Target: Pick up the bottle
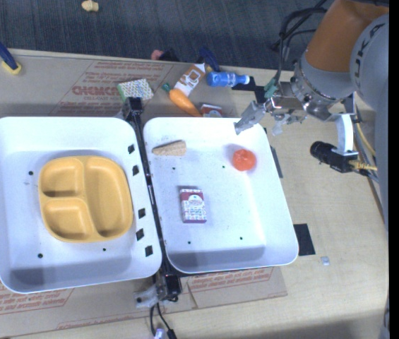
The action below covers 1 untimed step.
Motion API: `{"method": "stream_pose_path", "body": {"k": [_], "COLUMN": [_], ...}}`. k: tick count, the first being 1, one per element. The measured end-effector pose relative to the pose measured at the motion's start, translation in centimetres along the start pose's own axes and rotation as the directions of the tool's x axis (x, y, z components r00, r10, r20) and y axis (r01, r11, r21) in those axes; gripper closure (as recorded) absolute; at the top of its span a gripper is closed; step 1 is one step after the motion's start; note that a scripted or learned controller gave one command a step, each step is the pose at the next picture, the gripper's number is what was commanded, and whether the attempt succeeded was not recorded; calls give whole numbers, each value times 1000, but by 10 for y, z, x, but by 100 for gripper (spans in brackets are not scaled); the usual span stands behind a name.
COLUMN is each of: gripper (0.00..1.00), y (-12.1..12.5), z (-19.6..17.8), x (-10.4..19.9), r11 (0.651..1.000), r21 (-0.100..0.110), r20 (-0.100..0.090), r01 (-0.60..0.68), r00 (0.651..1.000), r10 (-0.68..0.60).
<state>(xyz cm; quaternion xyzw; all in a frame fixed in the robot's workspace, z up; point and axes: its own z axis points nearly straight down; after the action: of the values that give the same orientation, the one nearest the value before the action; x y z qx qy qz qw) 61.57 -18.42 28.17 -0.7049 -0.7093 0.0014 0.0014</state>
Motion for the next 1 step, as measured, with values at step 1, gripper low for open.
{"method": "stream_pose_path", "body": {"k": [1], "gripper": [100], "y": [0], "z": [-10], "x": [1], "r11": [1000], "r21": [2], "r20": [0], "r01": [5], "r00": [1000], "r10": [-5]}}
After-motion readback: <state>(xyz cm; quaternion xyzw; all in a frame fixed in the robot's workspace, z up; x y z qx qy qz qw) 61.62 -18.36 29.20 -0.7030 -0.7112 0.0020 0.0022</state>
